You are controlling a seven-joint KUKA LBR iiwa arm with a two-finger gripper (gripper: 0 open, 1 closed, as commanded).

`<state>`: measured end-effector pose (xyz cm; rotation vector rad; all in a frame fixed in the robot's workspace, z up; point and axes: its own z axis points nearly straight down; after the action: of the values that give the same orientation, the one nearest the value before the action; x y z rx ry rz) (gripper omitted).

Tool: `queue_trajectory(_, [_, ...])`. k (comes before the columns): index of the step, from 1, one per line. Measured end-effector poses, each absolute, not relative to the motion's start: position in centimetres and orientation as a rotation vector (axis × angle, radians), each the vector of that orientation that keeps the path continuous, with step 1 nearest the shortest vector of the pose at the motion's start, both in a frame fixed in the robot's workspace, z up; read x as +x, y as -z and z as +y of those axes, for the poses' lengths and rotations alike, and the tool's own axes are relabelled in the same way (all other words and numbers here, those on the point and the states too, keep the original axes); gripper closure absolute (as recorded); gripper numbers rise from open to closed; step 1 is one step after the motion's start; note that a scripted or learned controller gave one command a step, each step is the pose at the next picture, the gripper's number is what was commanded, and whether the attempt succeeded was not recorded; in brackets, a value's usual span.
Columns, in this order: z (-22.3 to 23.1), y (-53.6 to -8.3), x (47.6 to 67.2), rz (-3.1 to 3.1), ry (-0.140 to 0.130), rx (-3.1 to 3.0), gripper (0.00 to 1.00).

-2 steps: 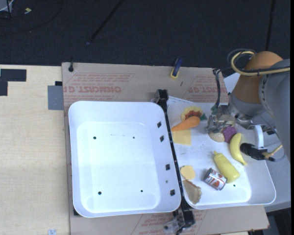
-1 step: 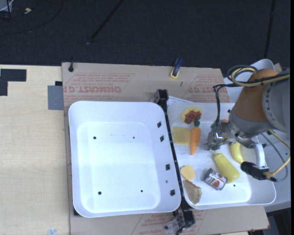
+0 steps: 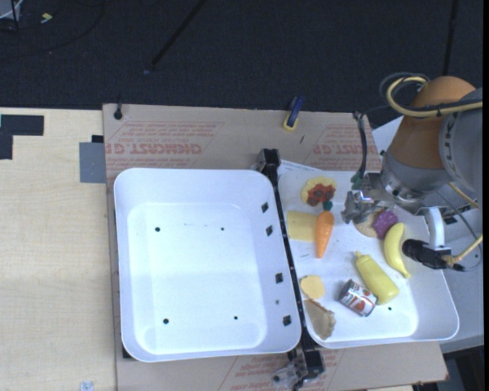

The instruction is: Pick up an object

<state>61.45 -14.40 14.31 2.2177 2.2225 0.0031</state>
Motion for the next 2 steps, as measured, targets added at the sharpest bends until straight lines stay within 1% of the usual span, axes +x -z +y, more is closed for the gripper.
queue_trajectory(1, [-2.9,-19.0,55.8,2.237,-0.004,2.214,1.00])
queue_trajectory(2, [0.1,-22.0,48.0,2.230,0.005,2.224,1.00])
